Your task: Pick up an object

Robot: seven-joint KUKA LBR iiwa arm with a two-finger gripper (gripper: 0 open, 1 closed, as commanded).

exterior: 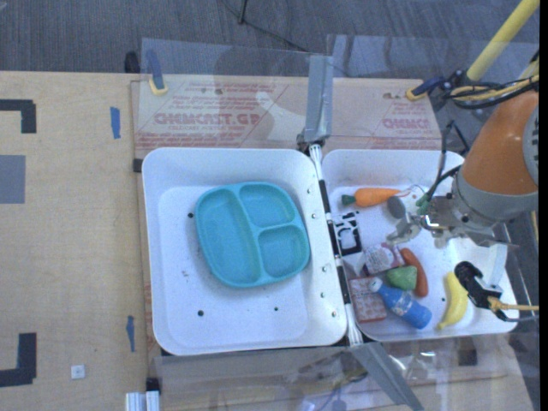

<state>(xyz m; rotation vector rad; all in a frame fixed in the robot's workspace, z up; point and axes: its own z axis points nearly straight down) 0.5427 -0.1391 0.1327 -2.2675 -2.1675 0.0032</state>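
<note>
The gripper point(409, 227) hangs open and holds nothing above the crowded toys in the right bin point(377, 163), so it might bump the red pepper point(414, 268) and grab badly.

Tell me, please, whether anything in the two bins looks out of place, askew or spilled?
Nothing looks spilled or damaged. The teal divided plate sits slightly askew in the left bin. In the right bin, the carrot, banana, blue bottle and other toys lie jumbled toward the near side, as expected for a picking bin.
</note>
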